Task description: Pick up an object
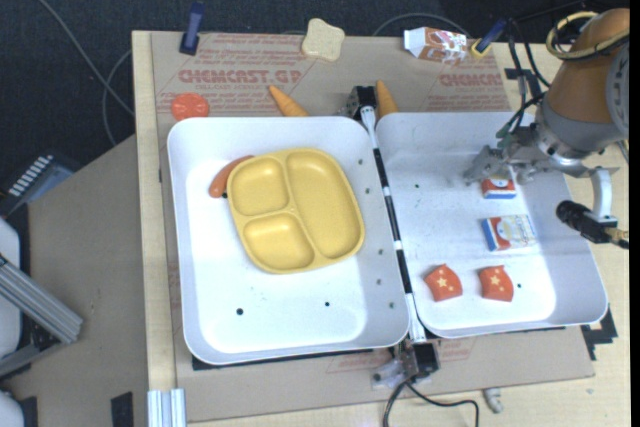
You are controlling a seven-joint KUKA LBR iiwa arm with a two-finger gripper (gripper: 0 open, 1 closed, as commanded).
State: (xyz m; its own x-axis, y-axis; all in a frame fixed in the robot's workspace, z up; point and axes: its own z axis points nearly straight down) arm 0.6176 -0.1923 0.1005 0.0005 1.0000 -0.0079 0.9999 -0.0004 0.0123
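Table (250,75): brown board printed with red lettering, carrying two shallow white bins side by side
Left bin (290,325): holds a yellow divided plate (295,210) near its middle; an orange sausage-like piece (220,180) pokes out from under the plate's left edge
Right bin (450,155): holds four small things in its right half
Arm (585,85): grey with an orange band, reaching in from the right over the right bin's upper right part
Jaws (500,167): low over the right bin, directly above the top carton; whether they are open or closed cannot be told
Top carton (499,187): small red and white box, touching or just under the jaws; not seen to be gripped
Blue carton (509,232): blue and white box, just below the top carton, apart from the jaws
Red blocks: one (443,283) and another (497,284) side by side near the bin's lower edge, well apart from the jaws
Table clutter: bread slice (322,38), small milk carton (437,44), carrot (287,101), red disc (189,105), blue clip (191,27), all beyond the bins' far edge
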